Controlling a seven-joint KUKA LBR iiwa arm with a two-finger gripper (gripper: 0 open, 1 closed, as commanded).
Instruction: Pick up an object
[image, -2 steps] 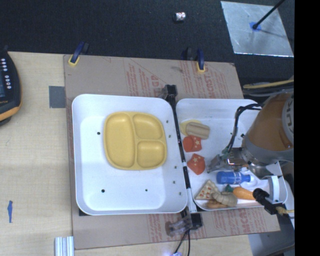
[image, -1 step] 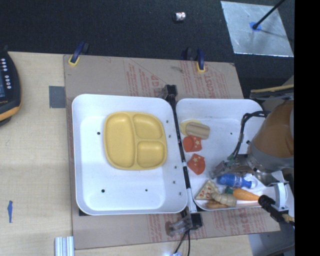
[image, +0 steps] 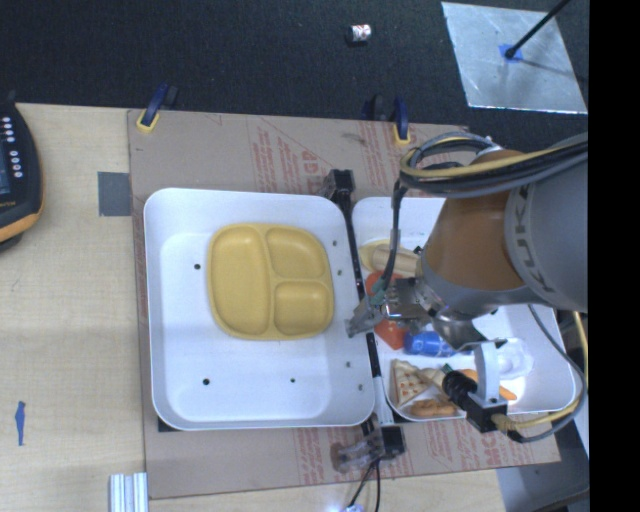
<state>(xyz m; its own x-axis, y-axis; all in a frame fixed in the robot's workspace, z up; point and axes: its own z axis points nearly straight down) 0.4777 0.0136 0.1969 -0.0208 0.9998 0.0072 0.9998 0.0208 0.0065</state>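
The grey arm with its orange band (image: 480, 240) reaches in from the right and covers much of the right bin (image: 560, 390). My gripper (image: 365, 318) hangs low at that bin's left wall, close to the divider between the bins. Right by it lie a red and green piece (image: 378, 288) and a blue object (image: 428, 345). A pale yellow item (image: 392, 258) lies just behind them. A tan wedge-shaped piece (image: 408, 380) and a small orange-brown piece (image: 432, 407) rest at the bin's front. I see nothing clearly between the fingers.
The left bin (image: 180, 380) holds a yellow divided plate (image: 270, 280), in its rear half. Both bins rest on a brown board held by clamps (image: 150, 105). A black and orange controller (image: 15, 170) lies at the far left on the bench.
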